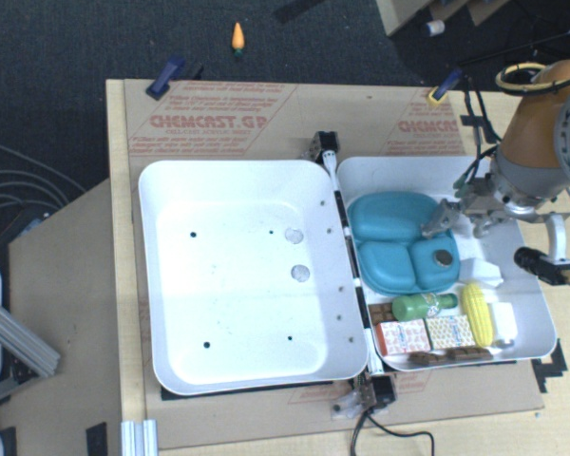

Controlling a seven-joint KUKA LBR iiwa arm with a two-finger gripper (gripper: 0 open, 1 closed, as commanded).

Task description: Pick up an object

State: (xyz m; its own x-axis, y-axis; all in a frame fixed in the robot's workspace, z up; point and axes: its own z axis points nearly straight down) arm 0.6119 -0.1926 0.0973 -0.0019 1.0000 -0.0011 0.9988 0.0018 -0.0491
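Note:
The right bin (527,345) holds a heap of objects. A large teal plastic piece (389,215) lies at its left, with a smaller teal block (435,264) in front of it. Nearer the front are a green bottle (423,305), a yellow corn cob (477,313), two small patterned boxes (426,334) and a brown strip (446,355). My gripper (448,218) reaches in from the right and sits low over the right edge of the large teal piece, just behind the teal block. I see nothing lifted.
The left bin (161,255) has two small round discs (297,255) near its right side. A black-and-white part (543,259) sticks out below the wrist. Blue clamps (163,79) hold the bench's back corners. A small orange object (237,36) lies on the floor.

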